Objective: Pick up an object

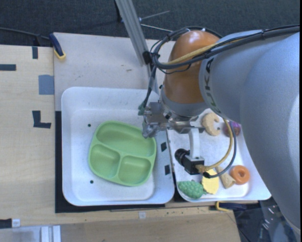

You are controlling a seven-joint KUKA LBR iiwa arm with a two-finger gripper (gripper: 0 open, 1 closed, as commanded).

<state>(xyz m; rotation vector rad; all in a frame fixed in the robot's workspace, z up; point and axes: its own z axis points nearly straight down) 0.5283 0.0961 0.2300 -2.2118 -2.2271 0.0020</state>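
My gripper point(149, 127) hangs under the orange-banded wrist, low over the right rim of a green divided plate point(121, 154) in the left bin point(72, 135). Whether anything sits between its fingers is hidden by the wrist. In the right bin point(256, 188) lie a green bumpy toy point(191, 189), a yellow piece point(209, 184), an orange ring point(240, 174), a tan piece point(226, 180), a beige doughnut point(210, 123) and a purple item point(235, 128).
The arm's grey body covers most of the right bin and the frame's right side. A metal pole point(131, 21) slants up from the bin's back edge. Black cables and a yellow cable loop over the right bin. Bare bench lies to the left.
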